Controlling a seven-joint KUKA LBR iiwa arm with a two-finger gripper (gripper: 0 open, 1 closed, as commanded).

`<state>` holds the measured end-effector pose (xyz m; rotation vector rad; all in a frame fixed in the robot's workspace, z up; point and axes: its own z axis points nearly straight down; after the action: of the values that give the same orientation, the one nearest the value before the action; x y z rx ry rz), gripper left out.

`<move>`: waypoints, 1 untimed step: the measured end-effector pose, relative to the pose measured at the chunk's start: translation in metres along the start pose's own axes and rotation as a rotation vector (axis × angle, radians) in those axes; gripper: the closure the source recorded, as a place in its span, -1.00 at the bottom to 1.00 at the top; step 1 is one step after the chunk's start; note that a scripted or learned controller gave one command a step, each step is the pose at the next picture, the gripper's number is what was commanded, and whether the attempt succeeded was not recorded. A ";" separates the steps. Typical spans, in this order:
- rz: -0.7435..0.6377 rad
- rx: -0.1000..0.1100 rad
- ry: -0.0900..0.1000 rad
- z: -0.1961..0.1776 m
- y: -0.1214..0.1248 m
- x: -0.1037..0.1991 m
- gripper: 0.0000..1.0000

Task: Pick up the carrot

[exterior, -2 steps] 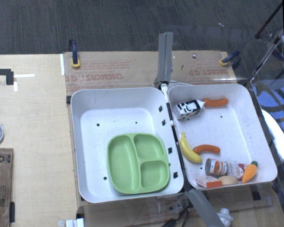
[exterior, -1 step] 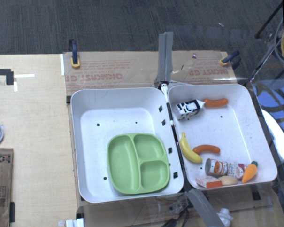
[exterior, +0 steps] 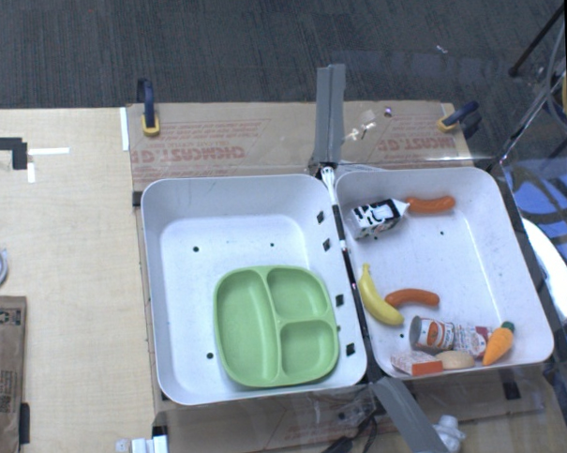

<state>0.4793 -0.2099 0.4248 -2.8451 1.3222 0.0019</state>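
Observation:
The carrot (exterior: pixel 498 343) is a small orange toy with a green top. It lies in the near right corner of the right bin (exterior: pixel 481 245), its tip pointing toward the front rim. A small can (exterior: pixel 436 334) with a red and white label lies on its side just left of the carrot.
In the right bin also lie a yellow banana (exterior: pixel 377 298), two orange-red sausages (exterior: pixel 413 298) (exterior: pixel 431 205), a black and white carton (exterior: pixel 376 216) and a pale wrapped snack (exterior: pixel 432 362). The left bin (exterior: pixel 178 272) holds a green divided plate (exterior: pixel 277 324).

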 end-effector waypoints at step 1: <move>-0.366 0.000 -0.001 0.073 -0.011 0.003 1.00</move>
<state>0.4898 -0.2044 0.3517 -3.0376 0.7815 0.0021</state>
